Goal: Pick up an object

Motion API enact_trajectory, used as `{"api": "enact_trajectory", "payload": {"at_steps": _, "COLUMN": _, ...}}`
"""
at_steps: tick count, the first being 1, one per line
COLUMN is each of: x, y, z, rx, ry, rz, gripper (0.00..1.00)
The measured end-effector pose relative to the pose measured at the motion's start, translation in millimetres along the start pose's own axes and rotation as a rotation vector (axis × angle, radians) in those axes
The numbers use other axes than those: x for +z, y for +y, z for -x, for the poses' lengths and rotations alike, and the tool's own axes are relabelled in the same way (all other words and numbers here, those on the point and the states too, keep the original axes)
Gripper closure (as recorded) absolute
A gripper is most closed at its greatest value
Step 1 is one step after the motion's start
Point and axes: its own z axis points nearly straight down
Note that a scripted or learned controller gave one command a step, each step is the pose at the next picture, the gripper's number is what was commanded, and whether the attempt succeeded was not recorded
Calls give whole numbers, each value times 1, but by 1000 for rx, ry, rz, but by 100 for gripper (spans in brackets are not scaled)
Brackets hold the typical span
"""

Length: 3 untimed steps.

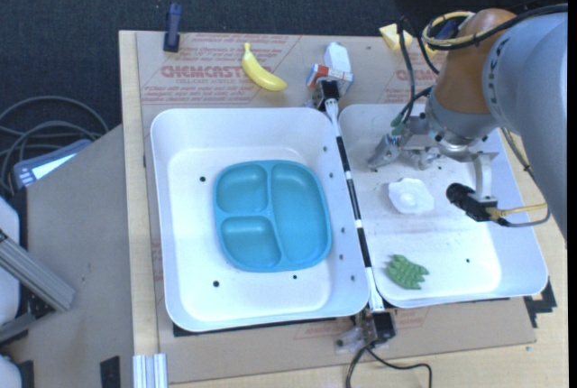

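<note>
In the right bin [505, 273] lie a small white lumpy object [408, 195] near the middle and a green leafy toy [407, 271] near the front edge. My gripper [397, 149] hangs low over the back left of this bin, just above and behind the white object, with nothing visibly held. The grey arm with its orange band [469, 75] comes in from the right. A blue divided plate [271, 215] rests in the left bin [180, 197].
Behind the bins, on the bench, lie a yellow banana [261, 72], a small blue item [171, 25] and a small white carton [330, 70]. A black fitting with a yellow cable [478, 204] hangs over the right bin beside the white object.
</note>
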Motion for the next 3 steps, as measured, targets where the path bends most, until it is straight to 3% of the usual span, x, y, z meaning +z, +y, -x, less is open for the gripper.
{"api": "enact_trajectory", "payload": {"at_steps": 1, "x": -10, "y": 1, "z": 0, "rx": -1, "ry": -1, "rz": 2, "gripper": 100}}
{"api": "enact_trajectory", "payload": {"at_steps": 2, "x": -111, "y": -13, "z": 40, "rx": 1, "ry": -2, "rz": 3, "gripper": 100}}
{"api": "enact_trajectory", "payload": {"at_steps": 3, "x": -110, "y": -14, "z": 40, "rx": 1, "ry": 0, "rz": 0, "gripper": 0}}
